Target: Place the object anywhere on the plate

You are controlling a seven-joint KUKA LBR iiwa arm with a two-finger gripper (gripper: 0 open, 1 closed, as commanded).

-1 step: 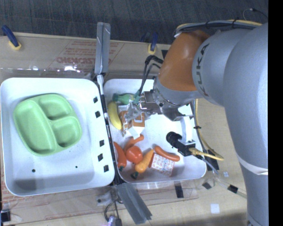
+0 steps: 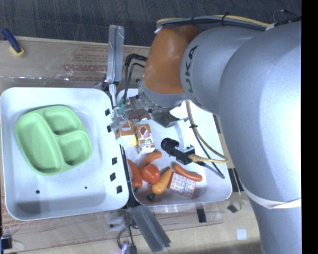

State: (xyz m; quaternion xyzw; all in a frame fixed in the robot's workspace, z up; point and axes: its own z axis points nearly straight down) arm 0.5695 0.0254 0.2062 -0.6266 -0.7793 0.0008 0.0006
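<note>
Matt green plastic plate (image 2: pixel 53 139), smooth white bins (image 2: pixel 58 202), seemingly glossy plastic toy food (image 2: pixel 150 172).

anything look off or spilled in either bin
Nothing stands out. The green plate lies flat in the left bin with nothing on it. The toy foods, a tomato, a carrot, a sausage and small cartons, sit jumbled in the right bin, none over the rim. The gripper hangs above that bin's near-left edge.

Bulky grey arm (image 2: pixel 254 89), orange band (image 2: pixel 167 57), black KUKA lettering.
</note>
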